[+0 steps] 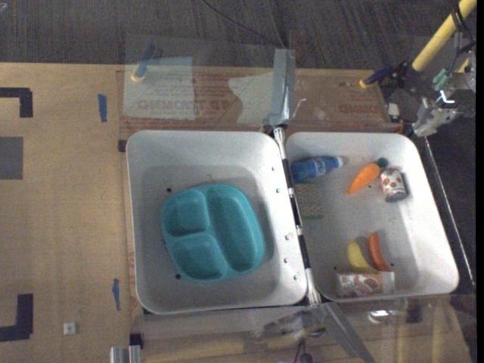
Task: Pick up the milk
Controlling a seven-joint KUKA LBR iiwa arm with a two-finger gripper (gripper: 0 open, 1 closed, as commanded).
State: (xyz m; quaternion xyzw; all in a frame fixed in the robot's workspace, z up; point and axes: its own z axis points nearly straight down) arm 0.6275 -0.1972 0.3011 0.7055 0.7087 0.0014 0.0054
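White and red, the milk (365, 283) is a small carton. It lies flat on its side in the right bin (431, 203), tight against the near wall, likely because it tipped and slid there. Just behind it sit a yellow banana (357, 255) and an orange-red toy food (377, 251), almost touching it. Farther back are a blue bottle (314, 167), a carrot (364, 177) and a little can (392, 184). The left bin (151, 165) holds a teal tray (214, 231) with three parts.

The claw (427, 116) waits up by the far right corner of the right bin, well apart from the milk. It is too small and blurry, so I cannot tell how it is set. Nothing has been picked up yet. The wall so close to the milk could make grabbing hard.
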